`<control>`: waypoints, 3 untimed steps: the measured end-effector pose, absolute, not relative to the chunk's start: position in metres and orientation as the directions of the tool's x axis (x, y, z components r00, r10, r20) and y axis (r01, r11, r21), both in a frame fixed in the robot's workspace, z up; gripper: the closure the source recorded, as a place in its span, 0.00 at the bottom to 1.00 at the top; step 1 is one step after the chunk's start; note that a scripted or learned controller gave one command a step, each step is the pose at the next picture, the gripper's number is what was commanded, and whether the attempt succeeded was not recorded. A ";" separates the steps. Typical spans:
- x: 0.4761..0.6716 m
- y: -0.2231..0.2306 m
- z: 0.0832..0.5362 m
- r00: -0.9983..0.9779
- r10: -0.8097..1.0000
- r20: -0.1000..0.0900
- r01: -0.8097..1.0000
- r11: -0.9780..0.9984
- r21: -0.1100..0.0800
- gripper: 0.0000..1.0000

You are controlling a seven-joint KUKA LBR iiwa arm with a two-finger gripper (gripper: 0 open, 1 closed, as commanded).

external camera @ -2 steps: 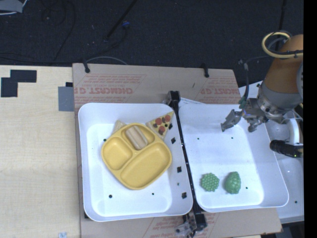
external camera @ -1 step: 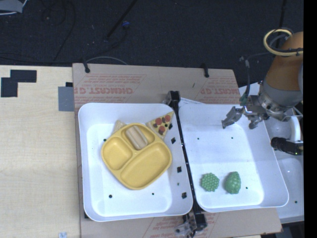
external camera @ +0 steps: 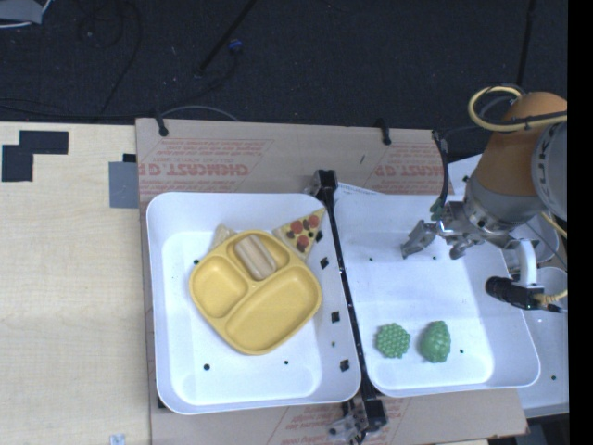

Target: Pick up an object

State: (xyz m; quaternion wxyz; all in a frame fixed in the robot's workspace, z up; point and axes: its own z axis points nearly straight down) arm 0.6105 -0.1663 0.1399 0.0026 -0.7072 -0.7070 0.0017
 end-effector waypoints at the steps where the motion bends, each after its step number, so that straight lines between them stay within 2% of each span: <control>1: 0.610 -0.165 0.087 0.000 1.000 0.001 1.000 0.000 -0.006 0.00; 2: 0.610 -0.166 0.099 0.002 1.000 0.001 1.000 -0.002 -0.004 1.00; 3: 0.613 -0.164 0.161 -0.002 1.000 0.000 1.000 0.002 0.001 1.00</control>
